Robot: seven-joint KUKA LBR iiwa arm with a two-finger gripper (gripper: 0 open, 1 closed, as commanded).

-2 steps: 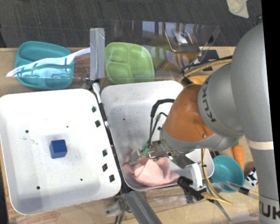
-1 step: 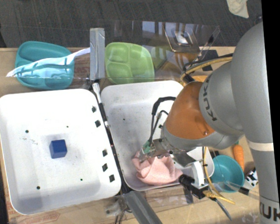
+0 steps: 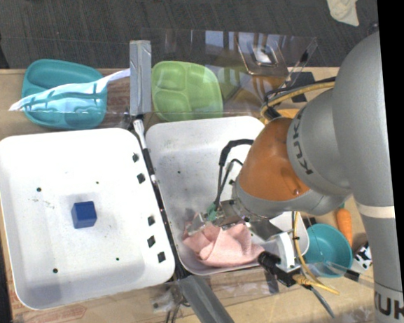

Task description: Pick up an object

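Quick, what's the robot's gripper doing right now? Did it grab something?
Gripper: down in the right bin, right at the pink cloth. Whether it is open, shut or holding anything cannot be told.

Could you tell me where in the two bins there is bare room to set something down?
The left bin is bare all around the blue cube. The right bin is bare along its far half; its near end is crowded by the pink cloth and the claw.

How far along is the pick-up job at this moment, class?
Done: the arm has reached into the right bin. In hand: the gripper sits at the pink cloth; a grasp cannot be confirmed. Left: lifting something clear. The blue cube lies untouched in the left bin.
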